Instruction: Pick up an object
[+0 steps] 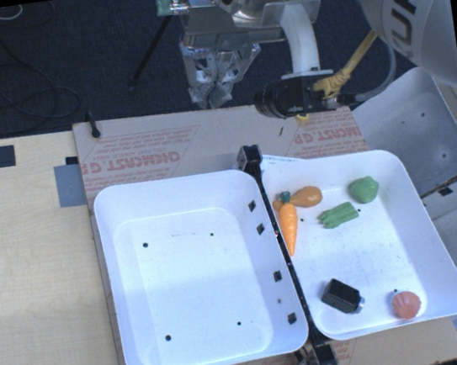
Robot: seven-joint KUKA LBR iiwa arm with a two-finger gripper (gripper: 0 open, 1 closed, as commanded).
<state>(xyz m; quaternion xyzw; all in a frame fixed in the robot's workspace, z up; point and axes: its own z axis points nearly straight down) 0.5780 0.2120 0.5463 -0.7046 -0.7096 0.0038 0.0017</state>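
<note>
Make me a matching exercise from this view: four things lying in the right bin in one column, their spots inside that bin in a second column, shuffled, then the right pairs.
Things:
1. carrot
2. black block
3. round green piece
4. pinkish-red ball

Places in the right bin:
A. near right corner
B. far right part
C. along the left wall, by the divider
D. near part, left of the middle

Pairs: 1-C, 2-D, 3-B, 4-A
</note>
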